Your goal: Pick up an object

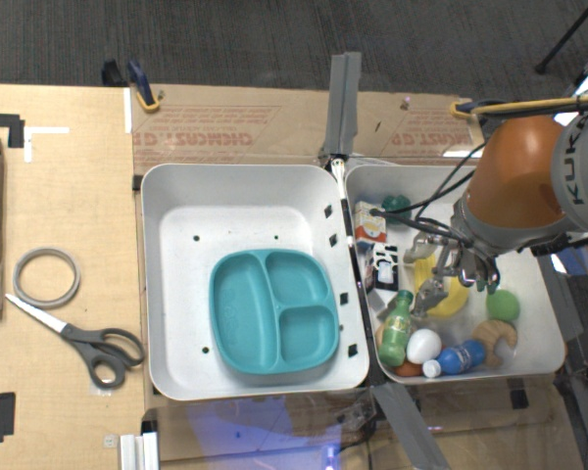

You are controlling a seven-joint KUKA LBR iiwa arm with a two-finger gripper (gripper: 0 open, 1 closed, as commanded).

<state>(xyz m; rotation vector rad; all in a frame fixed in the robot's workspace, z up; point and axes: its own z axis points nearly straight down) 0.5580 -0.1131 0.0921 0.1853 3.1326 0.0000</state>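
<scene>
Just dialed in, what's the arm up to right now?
The arm has reached into the right bin, and its gripper is down among a pile of small objects, right over a yellow item. Near it lie a green ball, a white egg-shaped piece, a green bottle and a blue bottle. I can't confirm it has anything gripped. The left bin holds a teal divided tray. Scissors and a tape roll sit on the bench outside.

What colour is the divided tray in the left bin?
The divided tray is teal, seen plainly in the camera view.
</scene>
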